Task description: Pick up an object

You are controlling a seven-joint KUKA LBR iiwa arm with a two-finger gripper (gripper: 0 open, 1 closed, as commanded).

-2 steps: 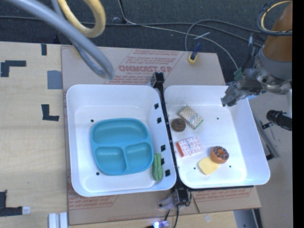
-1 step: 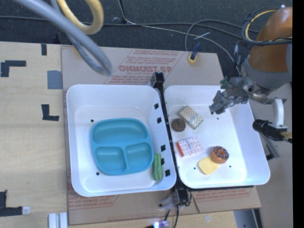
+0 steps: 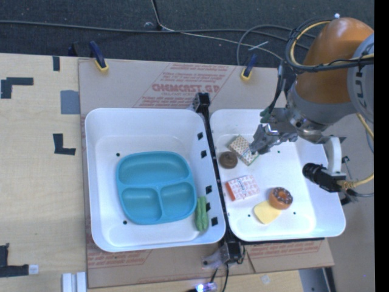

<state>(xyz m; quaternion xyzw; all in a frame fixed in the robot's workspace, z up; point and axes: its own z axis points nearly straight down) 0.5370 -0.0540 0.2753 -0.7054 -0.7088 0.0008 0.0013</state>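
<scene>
My gripper reaches down into the right bin near its upper left part. Its tip sits right at the upper right edge of a beige waffle-patterned block; whether it touches the block is unclear. A small brown round piece lies just left of the block. Below them rest a red-and-white packet, an orange-rimmed chocolate donut and a yellow wedge.
The left bin holds a blue divided plate and a green pod-shaped object against its right wall. A black divider runs between the bins. The arm's grey and orange body overhangs the right bin's upper right.
</scene>
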